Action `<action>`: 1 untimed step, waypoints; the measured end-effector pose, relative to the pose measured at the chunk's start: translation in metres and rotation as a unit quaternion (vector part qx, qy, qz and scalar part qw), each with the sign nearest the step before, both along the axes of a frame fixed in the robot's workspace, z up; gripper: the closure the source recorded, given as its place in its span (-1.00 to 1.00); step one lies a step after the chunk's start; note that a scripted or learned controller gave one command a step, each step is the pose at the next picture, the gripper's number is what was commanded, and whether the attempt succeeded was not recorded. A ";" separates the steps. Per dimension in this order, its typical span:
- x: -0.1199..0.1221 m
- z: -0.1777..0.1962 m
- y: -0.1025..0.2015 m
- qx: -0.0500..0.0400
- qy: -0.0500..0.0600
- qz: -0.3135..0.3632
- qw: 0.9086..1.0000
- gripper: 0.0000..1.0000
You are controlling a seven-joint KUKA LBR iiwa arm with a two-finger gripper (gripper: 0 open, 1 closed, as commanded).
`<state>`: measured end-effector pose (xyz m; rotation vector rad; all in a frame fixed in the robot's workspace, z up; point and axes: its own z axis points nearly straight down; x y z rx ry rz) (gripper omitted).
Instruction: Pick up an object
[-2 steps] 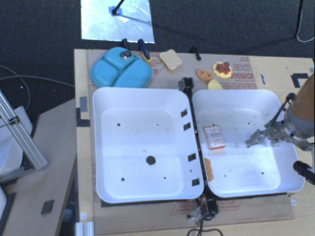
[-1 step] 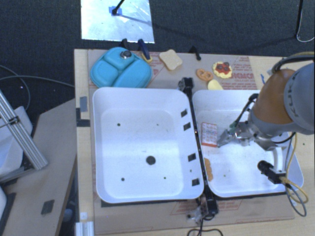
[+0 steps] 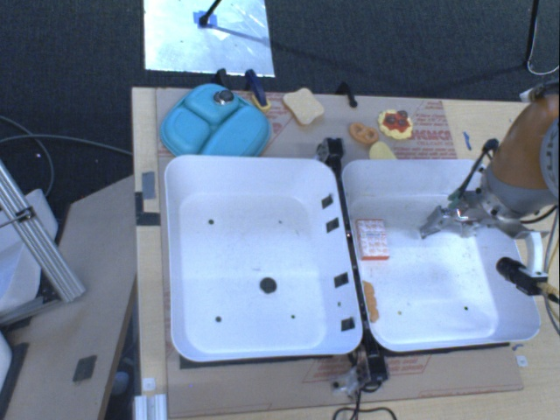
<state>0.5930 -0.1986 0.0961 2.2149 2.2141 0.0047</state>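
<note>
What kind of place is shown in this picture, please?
Probably a robotics lab bench for grasping trials: two white bins side by side, a grey robot arm reaching in, and toy food scattered behind.

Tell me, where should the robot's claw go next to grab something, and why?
Probably slide left and down toward the small red-and-white box. The gripper sits above the right bin with nothing between its fingers, and that box lies nearest, by the bin's left wall.
</note>
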 end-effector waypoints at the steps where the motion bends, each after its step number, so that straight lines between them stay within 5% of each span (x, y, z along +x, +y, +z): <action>1: 0.070 0.073 0.110 0.003 -0.002 0.008 1.000 -1.00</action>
